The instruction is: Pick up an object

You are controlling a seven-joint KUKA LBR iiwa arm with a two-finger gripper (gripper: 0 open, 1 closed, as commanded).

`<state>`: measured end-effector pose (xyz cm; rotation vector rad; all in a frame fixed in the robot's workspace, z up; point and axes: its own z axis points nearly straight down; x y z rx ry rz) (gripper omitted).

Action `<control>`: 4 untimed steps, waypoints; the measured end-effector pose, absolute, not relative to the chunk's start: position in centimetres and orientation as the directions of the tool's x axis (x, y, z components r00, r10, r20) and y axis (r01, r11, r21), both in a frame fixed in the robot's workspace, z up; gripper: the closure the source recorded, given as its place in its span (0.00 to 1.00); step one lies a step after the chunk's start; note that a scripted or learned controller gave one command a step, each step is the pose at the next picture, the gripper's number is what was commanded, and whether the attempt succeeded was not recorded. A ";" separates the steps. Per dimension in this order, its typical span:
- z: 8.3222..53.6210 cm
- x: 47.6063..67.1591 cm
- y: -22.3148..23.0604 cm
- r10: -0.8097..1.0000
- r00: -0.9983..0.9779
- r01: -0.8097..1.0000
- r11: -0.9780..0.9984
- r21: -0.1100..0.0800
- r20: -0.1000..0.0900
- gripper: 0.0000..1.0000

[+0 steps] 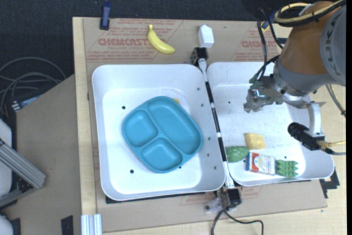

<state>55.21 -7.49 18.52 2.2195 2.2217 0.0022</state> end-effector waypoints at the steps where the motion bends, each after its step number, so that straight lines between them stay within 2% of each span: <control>1: 18.5 55.1 -7.5 1.000 -0.001 1.000 0.001 0.000 0.000 0.00; 2: 13.4 50.4 -10.2 1.000 0.001 1.000 -0.001 -0.002 0.000 0.00; 3: 8.4 48.2 -10.3 1.000 0.001 1.000 -0.001 -0.001 0.000 0.00; 4: 8.4 48.3 -10.0 1.000 0.000 1.000 0.000 0.000 0.000 0.00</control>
